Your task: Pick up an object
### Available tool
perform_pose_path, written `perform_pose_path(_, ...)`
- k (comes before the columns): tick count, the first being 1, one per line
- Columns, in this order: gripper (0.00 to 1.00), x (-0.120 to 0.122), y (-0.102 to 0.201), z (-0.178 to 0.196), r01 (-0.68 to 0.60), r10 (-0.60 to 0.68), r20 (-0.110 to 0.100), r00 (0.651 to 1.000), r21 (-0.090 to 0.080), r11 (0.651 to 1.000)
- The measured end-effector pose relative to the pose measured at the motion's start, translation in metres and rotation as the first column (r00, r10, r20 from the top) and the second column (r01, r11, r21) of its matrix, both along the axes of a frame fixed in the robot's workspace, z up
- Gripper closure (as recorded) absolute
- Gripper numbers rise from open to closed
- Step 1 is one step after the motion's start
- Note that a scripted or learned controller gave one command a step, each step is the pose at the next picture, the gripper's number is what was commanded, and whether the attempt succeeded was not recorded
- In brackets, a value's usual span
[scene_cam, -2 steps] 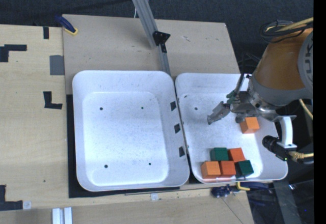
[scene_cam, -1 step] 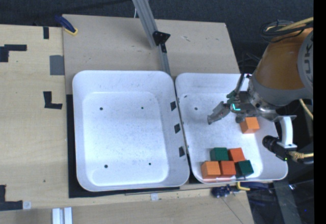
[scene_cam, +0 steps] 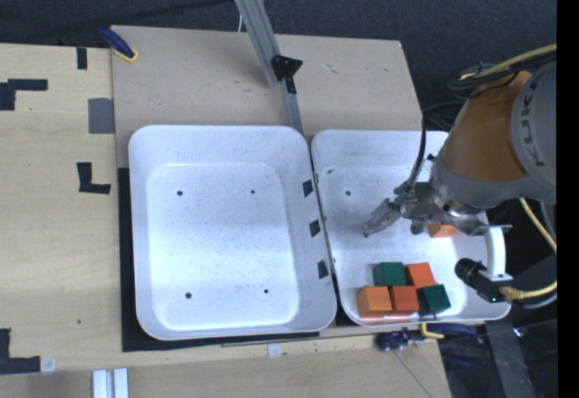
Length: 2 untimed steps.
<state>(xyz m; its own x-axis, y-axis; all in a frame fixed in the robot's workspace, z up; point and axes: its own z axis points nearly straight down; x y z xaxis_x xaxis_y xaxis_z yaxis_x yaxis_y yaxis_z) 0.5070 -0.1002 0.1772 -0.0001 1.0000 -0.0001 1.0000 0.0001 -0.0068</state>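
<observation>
- Over the right bin (scene_cam: 362,156), the arm (scene_cam: 484,147) reaches in from the right, and its tool (scene_cam: 380,220) hangs above the bare white floor near the middle of that bin.
- Whether the tool is spread or pressed together, I cannot tell; it shows as a small grey shape at the end of the wrist, too blurred to read.
- Nothing can be seen between its tips, so I judge that no object is picked up yet.
- The objects to choose from are blocks bunched at the near edge of the right bin: a dark green block (scene_cam: 390,273), an orange block (scene_cam: 421,275) beside it, and in front of them another orange block (scene_cam: 374,299), a third orange one (scene_cam: 404,298) and a green block (scene_cam: 435,298).
- A scrap of orange (scene_cam: 442,230) also shows under the wrist; it may be one more block, but it is mostly hidden.
- The tool stands apart from the bunch, farther back in the bin.
- The left bin (scene_cam: 145,206) sits beside the right one on the counter (scene_cam: 181,71).
- Done so far, as I judge it: the arm is in the correct bin. Left to do: move over a block, go down, grip it and lift it.
</observation>
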Motion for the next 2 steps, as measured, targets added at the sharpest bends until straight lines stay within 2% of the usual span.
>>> perform_pose_path(1,0.0,0.004,0.001,-0.062,-0.001,0.001,-0.002,1.0,0.001,1.0)
perform_pose_path(2,0.0,0.003,0.001,-0.087,-0.001,0.001,0.002,1.0,0.0,1.0)
